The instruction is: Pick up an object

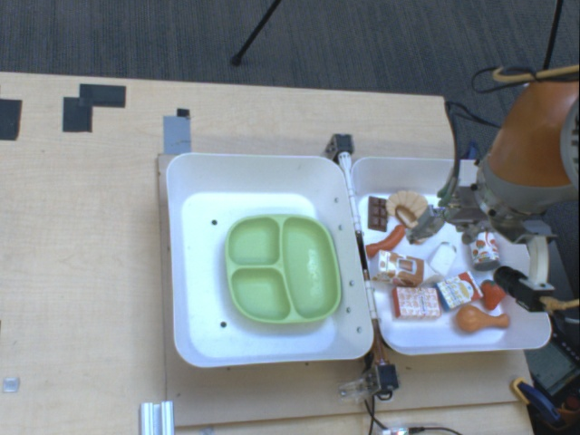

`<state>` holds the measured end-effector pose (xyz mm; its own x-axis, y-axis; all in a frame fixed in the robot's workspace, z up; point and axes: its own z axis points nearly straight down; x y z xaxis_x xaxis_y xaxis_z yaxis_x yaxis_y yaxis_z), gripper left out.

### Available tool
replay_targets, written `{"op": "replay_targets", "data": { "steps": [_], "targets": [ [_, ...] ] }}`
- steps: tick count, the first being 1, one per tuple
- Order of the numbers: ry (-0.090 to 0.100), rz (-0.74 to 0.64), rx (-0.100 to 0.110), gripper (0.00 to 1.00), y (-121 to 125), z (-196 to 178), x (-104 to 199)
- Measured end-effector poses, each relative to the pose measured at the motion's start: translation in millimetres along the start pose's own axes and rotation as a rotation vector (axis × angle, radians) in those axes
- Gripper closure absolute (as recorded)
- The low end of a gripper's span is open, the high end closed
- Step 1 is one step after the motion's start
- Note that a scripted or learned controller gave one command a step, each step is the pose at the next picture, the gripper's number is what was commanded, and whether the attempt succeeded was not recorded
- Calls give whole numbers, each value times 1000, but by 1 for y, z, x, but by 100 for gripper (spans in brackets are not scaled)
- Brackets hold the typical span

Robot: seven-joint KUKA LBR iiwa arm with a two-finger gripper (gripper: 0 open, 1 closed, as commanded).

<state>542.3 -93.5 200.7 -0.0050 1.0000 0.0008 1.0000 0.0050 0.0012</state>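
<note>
The right bin point(535, 338) is the landmark here: a shallow white tray crowded with small toy foods. The arm point(535, 139), grey with its orange band, hangs over the bin's far right part, and the gripper point(433, 225) reaches down and leftward into the bin's upper middle. Whether the fingers are apart or together cannot be told, since the dark metal blurs into the clutter below. Just beyond the gripper, toward the bin's upper left, lies a tan shell-shaped piece point(409, 208), with a brown chocolate bar point(378, 212) beside it near the bin's left wall. An orange-red sausage point(388, 239) lies slanted under them. Lower, a small printed box point(401, 266) and a red-and-white packet point(417, 304) sit toward the bin's left front, and a chicken drumstick point(479, 318) rests near its front edge. Left of this bin, touching along the shared wall, is the left bin point(195, 270) holding a green divided plate point(283, 268).
</note>
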Motion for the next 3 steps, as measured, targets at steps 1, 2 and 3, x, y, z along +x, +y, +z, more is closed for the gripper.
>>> {"op": "replay_targets", "data": {
  "steps": [1,2,3],
  "targets": [
    [0,0,1,0,57,99,-5],
    [-2,0,-7,0,72,112,-11],
    [-5,-1,-15,100,74,100,-11]
  ]
}}
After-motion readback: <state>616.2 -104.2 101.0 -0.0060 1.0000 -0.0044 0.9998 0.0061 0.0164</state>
